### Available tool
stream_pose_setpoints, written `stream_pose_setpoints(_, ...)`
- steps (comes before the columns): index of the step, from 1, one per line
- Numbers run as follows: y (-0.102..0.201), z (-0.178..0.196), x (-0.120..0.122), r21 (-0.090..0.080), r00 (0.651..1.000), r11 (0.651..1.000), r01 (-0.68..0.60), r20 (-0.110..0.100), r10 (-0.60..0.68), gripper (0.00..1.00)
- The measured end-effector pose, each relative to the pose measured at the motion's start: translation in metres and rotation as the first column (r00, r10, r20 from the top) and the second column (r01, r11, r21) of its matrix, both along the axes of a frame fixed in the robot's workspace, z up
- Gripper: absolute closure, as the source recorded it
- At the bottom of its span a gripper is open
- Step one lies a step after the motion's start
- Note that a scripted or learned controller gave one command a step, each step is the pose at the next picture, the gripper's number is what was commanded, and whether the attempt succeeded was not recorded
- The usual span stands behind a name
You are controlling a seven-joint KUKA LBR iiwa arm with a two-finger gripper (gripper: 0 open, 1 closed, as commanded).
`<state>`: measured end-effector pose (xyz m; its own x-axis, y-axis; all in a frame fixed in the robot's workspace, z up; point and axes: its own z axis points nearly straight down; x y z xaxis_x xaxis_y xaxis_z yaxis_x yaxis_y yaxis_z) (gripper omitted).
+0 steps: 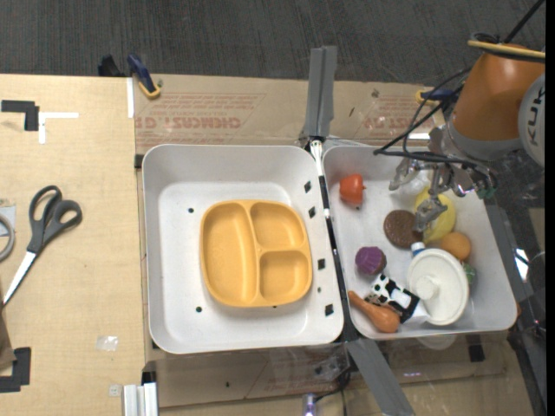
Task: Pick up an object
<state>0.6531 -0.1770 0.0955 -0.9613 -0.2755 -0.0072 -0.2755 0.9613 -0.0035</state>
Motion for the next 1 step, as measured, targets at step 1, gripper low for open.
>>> stream_pose_setpoints(1, 0.0, 0.0119, 0.002, -0.001, 1.0, 1.0, 0.0, 0.007, 0.0, 1.0)
